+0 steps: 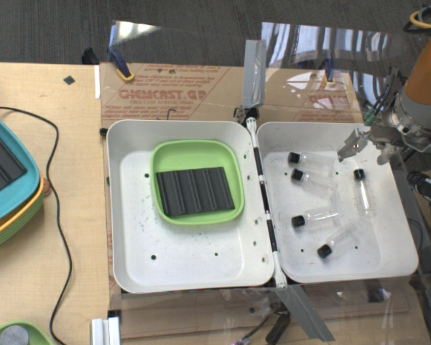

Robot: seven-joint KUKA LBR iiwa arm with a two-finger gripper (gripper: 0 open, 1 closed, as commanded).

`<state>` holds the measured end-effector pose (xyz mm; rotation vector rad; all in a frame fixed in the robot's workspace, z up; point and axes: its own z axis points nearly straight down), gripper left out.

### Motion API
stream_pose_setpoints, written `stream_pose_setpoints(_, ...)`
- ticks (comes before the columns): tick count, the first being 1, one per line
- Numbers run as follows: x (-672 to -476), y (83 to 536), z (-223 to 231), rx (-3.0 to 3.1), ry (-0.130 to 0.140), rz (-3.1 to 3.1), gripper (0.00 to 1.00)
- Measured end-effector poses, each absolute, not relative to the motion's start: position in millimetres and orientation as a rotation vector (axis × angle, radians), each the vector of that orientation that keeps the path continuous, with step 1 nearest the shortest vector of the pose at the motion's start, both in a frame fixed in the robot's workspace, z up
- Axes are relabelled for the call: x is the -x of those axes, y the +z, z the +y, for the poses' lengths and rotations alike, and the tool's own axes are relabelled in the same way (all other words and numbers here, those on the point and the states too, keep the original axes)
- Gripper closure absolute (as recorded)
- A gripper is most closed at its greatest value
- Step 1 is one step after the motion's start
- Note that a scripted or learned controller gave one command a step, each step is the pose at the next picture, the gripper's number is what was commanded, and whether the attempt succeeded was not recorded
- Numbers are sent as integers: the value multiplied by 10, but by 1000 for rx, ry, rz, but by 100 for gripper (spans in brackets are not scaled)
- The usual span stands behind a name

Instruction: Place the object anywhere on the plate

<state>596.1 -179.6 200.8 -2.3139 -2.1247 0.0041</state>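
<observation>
Gripper (pixel 352 148), fingers parted and holding nothing, hovers over the right bin (pixel 395 264), where clear plastic vials (pixel 323 214) with black caps lie scattered: light, stiff and probably slippery, best pinched across the mid-body for the green plate (pixel 197 155).

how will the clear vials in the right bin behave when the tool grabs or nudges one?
Each clear vial lies on its side and looks cylindrical, so a nudge would probably roll it across the right bin. The see-through wall looks smooth, so likely slippery in a pinch. They look small and thin-walled, so probably light. The tool hangs over the bin's far edge.
</observation>
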Motion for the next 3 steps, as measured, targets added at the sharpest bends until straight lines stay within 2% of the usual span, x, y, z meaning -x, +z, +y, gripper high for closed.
stream_pose_setpoints(1,-5636,2868,-2164,2517,4,-1881,0)
stream_pose_setpoints(2,-5791,3659,-2085,2672,6,-1651,0)
stream_pose_setpoints(3,-6186,3909,-2130,2820,8,-1383,0)
